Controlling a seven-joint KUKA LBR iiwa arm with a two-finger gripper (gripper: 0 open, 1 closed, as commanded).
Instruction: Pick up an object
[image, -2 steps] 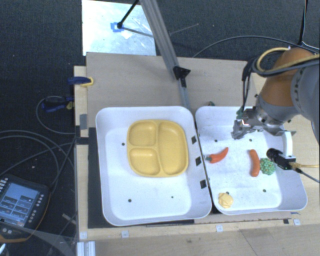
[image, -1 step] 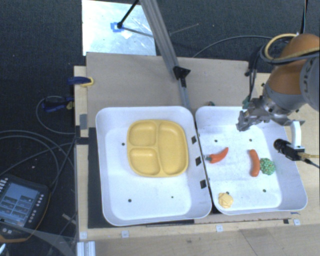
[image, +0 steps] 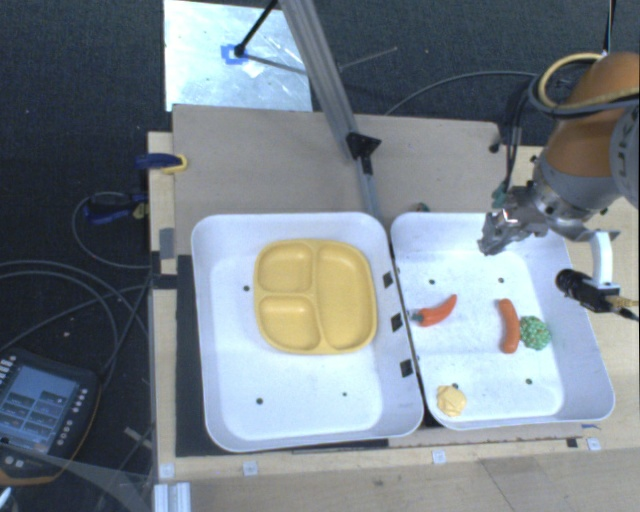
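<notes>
On the bench: you have two shallow white bins side by side, the left bin (image: 225, 400) and the right bin (image: 580, 385), their inner rims touching
Arm: your grey arm with its orange band reaches in from the right, its wrist above the far right corner of the right bin
Gripper: you will find the gripper (image: 496, 238) over the far edge of the right bin, pointing down; whether it is spread or closed, you cannot tell from this angle, and nothing shows in its grasp
Chilli pepper: a red chilli pepper (image: 437, 311) lies near the right bin's left wall, tilted, well apart from the gripper
Sausage: an orange-red sausage (image: 509, 325) lies lengthwise towards the right side of that bin
Broccoli: a green broccoli floret (image: 534, 333) sits just beside the sausage, touching it or nearly so
Yellow piece: a small pale yellow item (image: 451, 401) rests in the near left corner of the right bin; you cannot make out its kind
Left bin: a yellow divided plate (image: 314, 296) with three compartments lies flat in it
</notes>
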